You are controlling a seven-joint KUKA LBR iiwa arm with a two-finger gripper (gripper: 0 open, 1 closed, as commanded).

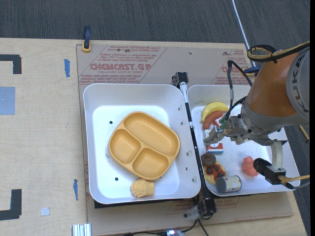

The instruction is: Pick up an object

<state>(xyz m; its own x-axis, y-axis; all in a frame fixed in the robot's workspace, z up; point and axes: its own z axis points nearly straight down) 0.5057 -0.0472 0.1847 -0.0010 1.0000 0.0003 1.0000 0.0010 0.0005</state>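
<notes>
My gripper (pixel 214 133) hangs low over the left part of the right bin (pixel 219 88), reached in from the right under the arm's orange band. Just beyond it lie a yellow banana (pixel 217 106) and an orange-red curved piece (pixel 211 116). A small red, white and blue box (pixel 217 148) sits directly below the gripper. Nearer the front are a brown round piece (pixel 208 159), a dark red berry cluster (pixel 215 170) and a grey can (pixel 229 184). A pink lump (pixel 249 165) lies to the right. I see nothing clearly held.
The left bin (pixel 89 132) holds a yellow divided plate (pixel 143 145) and a pale yellow corn-like toy (pixel 142 188) near its front wall. A black bar (pixel 189 122) runs along the divide between the bins. The arm's body covers the right bin's far right part.
</notes>
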